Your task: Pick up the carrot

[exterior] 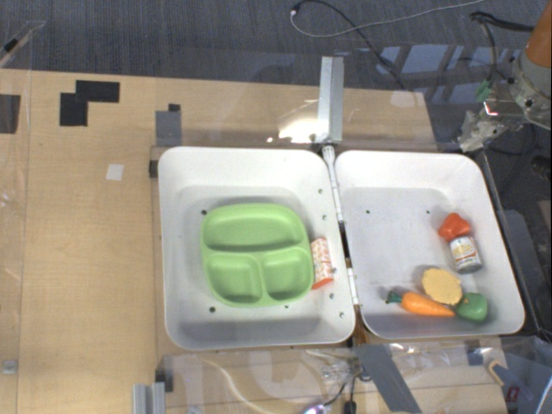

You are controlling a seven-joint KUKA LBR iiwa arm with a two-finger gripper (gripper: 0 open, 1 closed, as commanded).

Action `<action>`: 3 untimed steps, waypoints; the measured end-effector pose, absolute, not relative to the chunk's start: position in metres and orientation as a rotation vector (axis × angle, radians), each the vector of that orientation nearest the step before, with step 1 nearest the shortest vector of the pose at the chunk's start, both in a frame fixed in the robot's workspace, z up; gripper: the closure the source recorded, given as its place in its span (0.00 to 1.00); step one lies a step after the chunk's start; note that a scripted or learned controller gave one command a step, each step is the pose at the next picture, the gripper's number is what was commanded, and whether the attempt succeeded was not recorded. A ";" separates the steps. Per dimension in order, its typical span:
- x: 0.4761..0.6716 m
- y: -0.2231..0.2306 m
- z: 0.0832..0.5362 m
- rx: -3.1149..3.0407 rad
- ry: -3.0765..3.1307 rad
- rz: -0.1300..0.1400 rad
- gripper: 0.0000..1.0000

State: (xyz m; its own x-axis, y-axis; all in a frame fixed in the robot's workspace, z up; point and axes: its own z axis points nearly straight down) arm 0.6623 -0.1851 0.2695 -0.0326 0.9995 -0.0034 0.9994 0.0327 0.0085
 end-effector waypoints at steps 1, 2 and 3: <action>0.664 -0.184 0.282 2.167 2.255 0.009 1.00; 0.670 -0.154 0.255 2.605 1.749 0.005 1.00; 0.672 -0.152 0.268 2.593 1.758 0.010 1.00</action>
